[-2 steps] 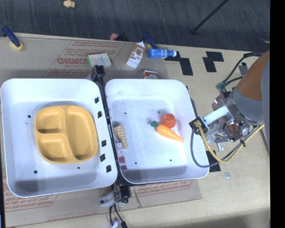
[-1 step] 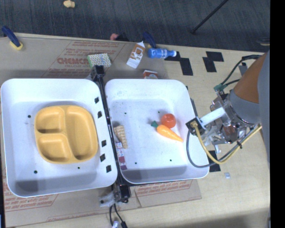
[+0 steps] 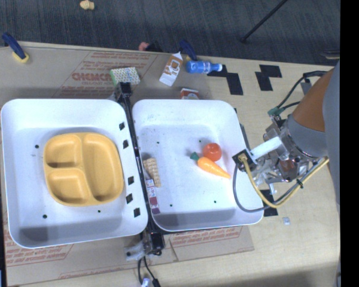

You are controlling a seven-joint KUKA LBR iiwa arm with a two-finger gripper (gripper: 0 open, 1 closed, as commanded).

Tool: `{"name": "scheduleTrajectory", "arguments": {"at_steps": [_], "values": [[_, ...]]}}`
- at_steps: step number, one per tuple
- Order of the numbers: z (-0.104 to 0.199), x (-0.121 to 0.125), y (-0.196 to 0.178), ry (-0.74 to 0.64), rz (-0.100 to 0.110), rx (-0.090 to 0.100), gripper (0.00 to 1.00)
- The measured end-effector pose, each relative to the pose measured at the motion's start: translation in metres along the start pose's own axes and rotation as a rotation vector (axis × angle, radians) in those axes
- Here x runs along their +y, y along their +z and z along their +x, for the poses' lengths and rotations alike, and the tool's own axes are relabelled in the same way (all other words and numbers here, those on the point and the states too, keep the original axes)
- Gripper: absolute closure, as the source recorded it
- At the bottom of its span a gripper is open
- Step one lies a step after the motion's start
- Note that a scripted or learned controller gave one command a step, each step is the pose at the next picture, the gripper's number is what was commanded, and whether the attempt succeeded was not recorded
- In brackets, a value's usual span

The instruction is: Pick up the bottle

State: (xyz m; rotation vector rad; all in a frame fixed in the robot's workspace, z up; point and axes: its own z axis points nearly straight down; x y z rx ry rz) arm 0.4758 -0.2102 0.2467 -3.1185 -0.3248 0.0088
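A small blue bottle (image 3: 198, 67) with a white cap end lies on its side on the cardboard behind the right bin (image 3: 185, 109), outside both bins. My gripper (image 3: 276, 171) hangs over the bench just past the right bin's right rim, wrapped in cables, far from the bottle and nearer the camera's front. Nothing shows in its grasp.
An orange carrot (image 3: 213, 167) and a red tomato (image 3: 212, 150) lie in the right bin, with a tan waffle piece (image 3: 151, 170) near its left wall. A yellow divided plate (image 3: 82, 167) sits in the left bin. A small carton (image 3: 172, 69) and green sponge (image 3: 125, 75) lie near the bottle.
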Motion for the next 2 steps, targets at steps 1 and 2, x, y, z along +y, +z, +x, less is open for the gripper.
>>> {"name": "scheduleTrajectory", "arguments": {"at_steps": [1,2], "values": [[0.0003,0.0006,-0.0182,0.000,-0.003,0.003,1.00],[0.0001,0.0001,-0.0090,0.000,-0.001,0.001,1.00]]}}
